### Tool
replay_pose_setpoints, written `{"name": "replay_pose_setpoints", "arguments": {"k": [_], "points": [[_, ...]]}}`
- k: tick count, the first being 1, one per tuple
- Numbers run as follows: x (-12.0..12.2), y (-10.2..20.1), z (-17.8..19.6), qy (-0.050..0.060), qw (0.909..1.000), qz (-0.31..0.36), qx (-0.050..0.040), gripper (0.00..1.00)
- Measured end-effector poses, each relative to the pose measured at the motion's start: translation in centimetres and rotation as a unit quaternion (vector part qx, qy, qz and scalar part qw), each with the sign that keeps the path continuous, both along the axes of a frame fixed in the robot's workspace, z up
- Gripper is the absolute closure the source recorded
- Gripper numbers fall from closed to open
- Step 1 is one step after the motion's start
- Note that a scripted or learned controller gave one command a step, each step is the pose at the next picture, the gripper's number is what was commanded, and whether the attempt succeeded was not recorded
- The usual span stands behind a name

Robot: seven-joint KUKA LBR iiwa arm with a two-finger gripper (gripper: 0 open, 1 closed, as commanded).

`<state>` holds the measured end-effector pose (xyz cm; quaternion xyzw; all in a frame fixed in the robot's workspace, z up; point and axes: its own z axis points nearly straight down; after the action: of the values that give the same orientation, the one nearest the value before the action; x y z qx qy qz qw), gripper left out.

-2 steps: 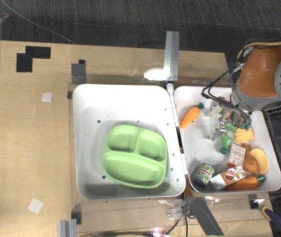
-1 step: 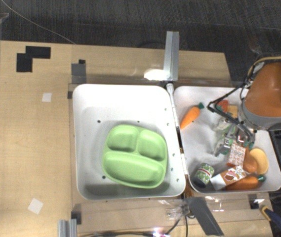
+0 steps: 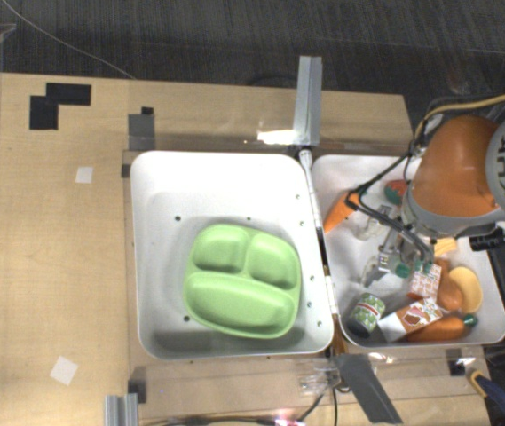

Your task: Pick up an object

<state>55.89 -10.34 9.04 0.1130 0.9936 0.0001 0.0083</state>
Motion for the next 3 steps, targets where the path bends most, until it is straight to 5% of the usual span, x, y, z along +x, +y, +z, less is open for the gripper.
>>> {"name": "replay_pose_setpoints", "arguments": {"k": [1,2,3], "points": [[9.9,-1.9,-0.2,0.021,0.9998,-0.006,0.0026,0.00],[10.9,-1.9,1.6,-0.003,1.0000,-0.005,-0.0015,1.00],[9.4,-5.4,11.9,-0.003,0.9989,0.047,-0.0029,1.00]]}}
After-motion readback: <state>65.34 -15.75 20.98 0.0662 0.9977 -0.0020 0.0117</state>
